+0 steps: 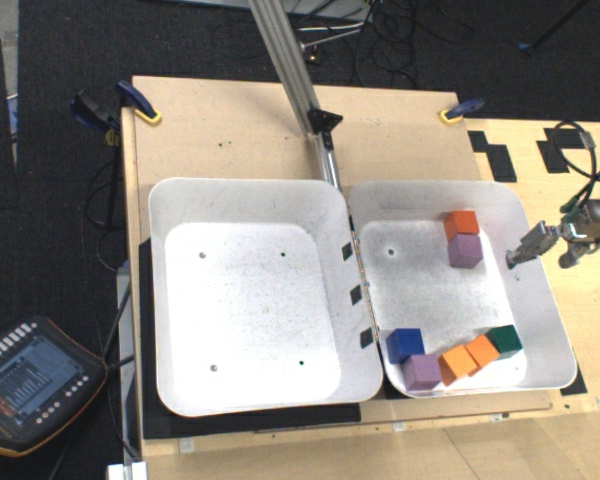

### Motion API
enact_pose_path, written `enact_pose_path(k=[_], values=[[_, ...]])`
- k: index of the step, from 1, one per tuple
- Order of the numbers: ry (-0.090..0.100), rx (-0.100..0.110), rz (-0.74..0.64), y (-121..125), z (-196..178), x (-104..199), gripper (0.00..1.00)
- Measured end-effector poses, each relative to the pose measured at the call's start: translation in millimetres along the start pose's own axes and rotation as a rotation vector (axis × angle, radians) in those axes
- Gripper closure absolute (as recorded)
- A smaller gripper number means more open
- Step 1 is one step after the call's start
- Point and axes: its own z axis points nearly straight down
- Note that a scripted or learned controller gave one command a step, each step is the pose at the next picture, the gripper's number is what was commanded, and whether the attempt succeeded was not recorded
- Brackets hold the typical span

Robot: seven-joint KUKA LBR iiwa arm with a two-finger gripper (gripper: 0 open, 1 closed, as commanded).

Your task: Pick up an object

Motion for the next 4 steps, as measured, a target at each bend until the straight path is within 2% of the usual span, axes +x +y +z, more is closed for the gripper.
enact_pose_path(k=[1,3,4], values=[[-0.001,-0.004,-0.001,1,-2,0,0.00],[0.001,0.001,0.000,14,102,10,0.00],[0.001,0.001,0.001,11,146,12,0.00]])
